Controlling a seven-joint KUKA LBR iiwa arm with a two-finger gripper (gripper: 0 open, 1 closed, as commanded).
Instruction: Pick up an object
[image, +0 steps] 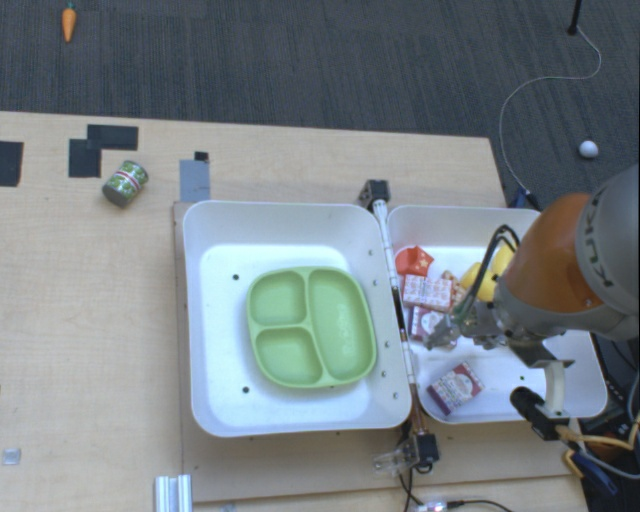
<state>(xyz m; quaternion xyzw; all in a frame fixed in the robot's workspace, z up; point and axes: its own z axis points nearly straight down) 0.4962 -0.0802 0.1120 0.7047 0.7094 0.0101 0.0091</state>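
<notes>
A bulky arm (585, 265) is seen, its rounded grey casing ringed by a broad orange band (555, 255) above the wrist. A black cable (492, 250) is looped along the orange section, and darker metal parts are mounted at the claw (450, 335) end.

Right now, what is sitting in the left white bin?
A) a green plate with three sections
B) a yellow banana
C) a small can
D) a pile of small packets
A: the green divided plate lies flat in the left bin, while the small packets sit in the right bin.
</notes>
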